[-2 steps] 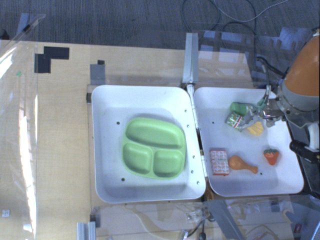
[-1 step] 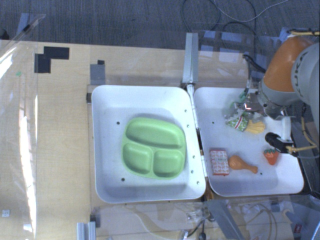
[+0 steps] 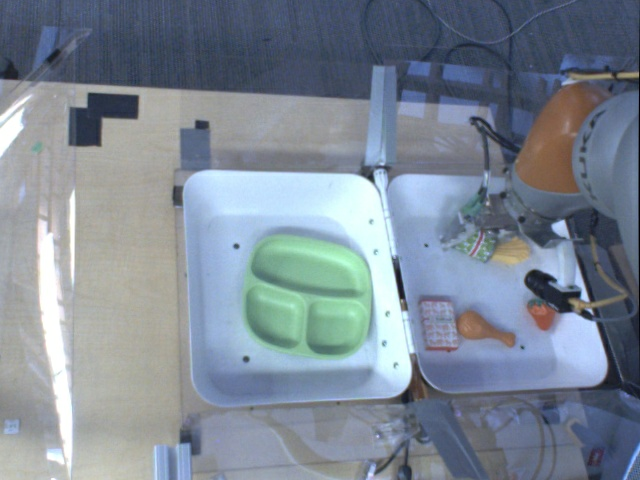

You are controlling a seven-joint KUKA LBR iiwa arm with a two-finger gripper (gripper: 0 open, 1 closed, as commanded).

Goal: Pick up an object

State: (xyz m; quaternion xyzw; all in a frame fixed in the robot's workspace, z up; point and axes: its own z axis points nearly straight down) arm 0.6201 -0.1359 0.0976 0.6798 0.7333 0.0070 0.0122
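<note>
Nothing lifted yet: the gripper (image 3: 487, 230) hovers low over the crumpled green packet (image 3: 476, 242) and yellow piece (image 3: 511, 253) at the right bin's (image 3: 500, 368) upper part, grip impossible to judge.

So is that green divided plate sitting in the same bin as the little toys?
No, the green plate lies in the left bin, while the small toys lie in the right bin.

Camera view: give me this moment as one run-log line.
arm over right bin | gripper at green packet | grasp unconfirmed | green divided plate in left bin
</note>
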